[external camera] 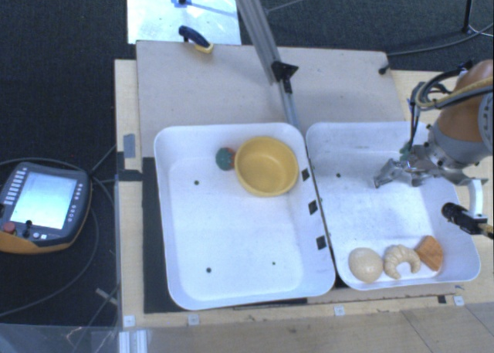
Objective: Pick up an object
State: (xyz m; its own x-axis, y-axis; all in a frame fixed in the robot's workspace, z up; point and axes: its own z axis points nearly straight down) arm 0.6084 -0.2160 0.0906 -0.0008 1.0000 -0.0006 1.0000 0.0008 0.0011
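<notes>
In the camera view the tool (pixel 388 174) hangs over the right bin (pixel 347 143) at centre right, prongs spread and holding nothing, well apart from the croissant (pixel 401 259) at lower right, so picking remains undone.

Yellow bowl (pixel 266 166); white bins (pixel 231 266); orange wedge (pixel 431 252).

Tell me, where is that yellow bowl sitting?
The yellow bowl sits in the left bin, at its far right corner, with a small green ball touching its left side.
</notes>
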